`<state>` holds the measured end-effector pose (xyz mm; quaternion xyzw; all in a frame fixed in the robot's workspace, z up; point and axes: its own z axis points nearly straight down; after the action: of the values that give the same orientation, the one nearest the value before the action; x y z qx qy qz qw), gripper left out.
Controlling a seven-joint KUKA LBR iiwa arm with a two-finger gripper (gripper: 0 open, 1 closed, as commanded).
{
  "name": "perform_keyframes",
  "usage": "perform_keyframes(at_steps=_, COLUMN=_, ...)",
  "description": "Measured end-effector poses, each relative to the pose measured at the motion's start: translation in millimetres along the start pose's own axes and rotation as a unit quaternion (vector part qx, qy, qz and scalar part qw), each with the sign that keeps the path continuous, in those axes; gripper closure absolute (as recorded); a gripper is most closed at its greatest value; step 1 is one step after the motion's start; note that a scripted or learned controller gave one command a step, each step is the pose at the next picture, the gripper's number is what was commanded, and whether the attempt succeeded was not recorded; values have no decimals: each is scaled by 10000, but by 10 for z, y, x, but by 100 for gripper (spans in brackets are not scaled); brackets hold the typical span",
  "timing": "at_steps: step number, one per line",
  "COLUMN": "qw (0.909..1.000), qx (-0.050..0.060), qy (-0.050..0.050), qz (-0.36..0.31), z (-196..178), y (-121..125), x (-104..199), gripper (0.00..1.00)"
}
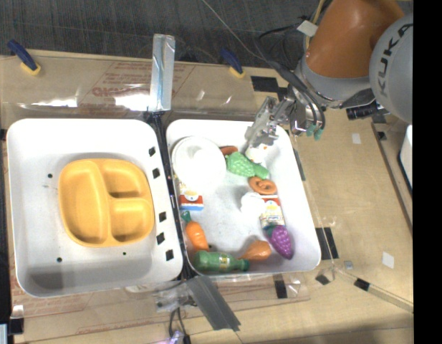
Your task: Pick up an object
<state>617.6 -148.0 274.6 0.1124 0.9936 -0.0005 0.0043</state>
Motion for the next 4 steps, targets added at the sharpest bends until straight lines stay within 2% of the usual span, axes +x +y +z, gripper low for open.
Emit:
perform_keyframes(at_steps=1, qw=9984, qx=-3, qy=51, qz=-556, z=479, y=44, x=1054, gripper=100)
perform_keyframes(at_steps=2, qw=9964, qx=3, qy=26, qz=-853, z=341, y=-196, x=614, gripper=100)
perform_keyframes(at_steps=3, qw=9944, qx=7, qy=60, qz=1052, z=1029, y=-611, x=621, gripper=100)
perform_keyframes(at_steps=4, qw=9911, qx=4, qy=53, qz=1334, z=1256, y=-424, x=1013, gripper=100)
